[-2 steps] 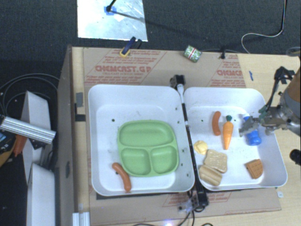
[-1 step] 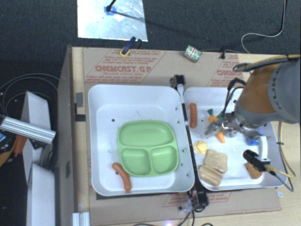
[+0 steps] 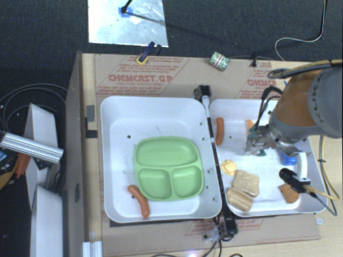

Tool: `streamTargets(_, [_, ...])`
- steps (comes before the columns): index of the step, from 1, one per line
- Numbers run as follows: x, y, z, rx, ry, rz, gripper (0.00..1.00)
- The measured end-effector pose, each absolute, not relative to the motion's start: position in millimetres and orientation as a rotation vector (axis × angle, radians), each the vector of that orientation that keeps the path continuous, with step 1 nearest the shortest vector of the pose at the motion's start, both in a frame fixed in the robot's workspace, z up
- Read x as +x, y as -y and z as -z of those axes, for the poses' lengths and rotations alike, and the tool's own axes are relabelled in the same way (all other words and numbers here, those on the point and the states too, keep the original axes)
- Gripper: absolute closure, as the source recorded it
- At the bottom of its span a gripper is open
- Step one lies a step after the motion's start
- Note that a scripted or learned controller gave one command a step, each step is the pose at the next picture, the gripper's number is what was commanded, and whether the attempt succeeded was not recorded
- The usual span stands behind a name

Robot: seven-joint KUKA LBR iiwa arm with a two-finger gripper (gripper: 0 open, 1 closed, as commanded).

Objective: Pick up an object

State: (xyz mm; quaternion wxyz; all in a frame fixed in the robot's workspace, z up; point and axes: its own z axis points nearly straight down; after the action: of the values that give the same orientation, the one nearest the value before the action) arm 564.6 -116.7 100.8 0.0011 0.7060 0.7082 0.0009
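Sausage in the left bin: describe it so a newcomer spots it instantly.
Find the left bin holding the green divided plate. Just off the plate's lower-left corner, on the bin floor, lies the orange sausage. Unlike the other sausage, which is in the right bin, it shares its bin only with the plate.

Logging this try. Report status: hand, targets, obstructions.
Hand low in the right bin, nothing seen in its grip. Bread pieces and yellow piece lie loose nearby. Sausage by the divider, apart.

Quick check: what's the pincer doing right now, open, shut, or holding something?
Pincer: low over the right shallow white bin, beside a small orange piece; whether it is open, closed or holding anything cannot be told.
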Motion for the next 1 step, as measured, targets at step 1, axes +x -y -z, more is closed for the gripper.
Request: streamTargets(1, [564.6,116.7,-100.8,2.217,-2.223,-0.003,0.0])
